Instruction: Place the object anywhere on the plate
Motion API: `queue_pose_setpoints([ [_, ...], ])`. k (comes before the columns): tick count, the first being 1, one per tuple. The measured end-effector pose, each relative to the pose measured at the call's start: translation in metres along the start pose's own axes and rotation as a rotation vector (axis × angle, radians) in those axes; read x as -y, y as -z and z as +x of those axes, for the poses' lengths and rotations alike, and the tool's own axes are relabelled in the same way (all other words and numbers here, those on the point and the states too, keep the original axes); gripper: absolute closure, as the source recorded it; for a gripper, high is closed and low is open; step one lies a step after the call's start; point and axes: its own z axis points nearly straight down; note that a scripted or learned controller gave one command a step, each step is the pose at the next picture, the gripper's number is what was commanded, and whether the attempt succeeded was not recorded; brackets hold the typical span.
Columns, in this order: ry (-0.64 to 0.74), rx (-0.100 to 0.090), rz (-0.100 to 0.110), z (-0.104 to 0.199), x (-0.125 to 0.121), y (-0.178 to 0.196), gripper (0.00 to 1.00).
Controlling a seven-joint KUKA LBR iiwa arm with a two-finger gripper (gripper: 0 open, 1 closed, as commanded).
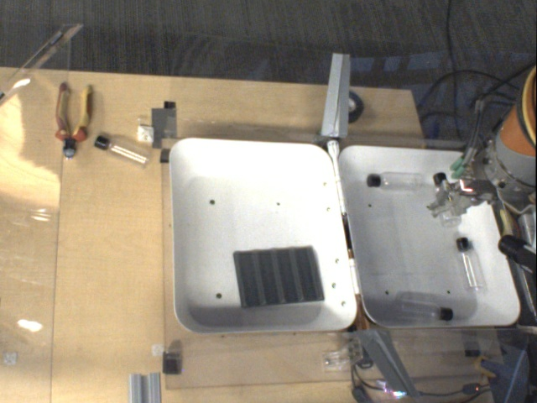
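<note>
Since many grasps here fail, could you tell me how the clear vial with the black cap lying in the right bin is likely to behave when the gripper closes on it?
The vial looks like a smooth clear cylinder lying on its side, so it may roll across the right bin if nudged. Its glossy surface suggests it could slip between fingers. It is thin and see-through, so probably light and possibly fragile.

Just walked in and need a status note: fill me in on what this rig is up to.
The arm's claw sits low over the right bin, among several clear vials with dark caps; one vial lies just below it. Whether the claw has anything is unclear. The dark ridged plate in the left bin has nothing on it yet.
</note>
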Motion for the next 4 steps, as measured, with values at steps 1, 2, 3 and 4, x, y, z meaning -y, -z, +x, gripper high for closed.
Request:
queue_pose_setpoints([
  [1,0.099,0.0,0.001,0.049,-0.046,0.011,1.0],
  [2,0.064,0.0,0.002,0.103,-0.101,0.045,1.0],
  [3,0.451,-0.001,0.001,0.156,-0.111,0.054,1.0],
  [4,0.303,-0.002,0.007,0.215,-0.108,-0.033,1.0],
])
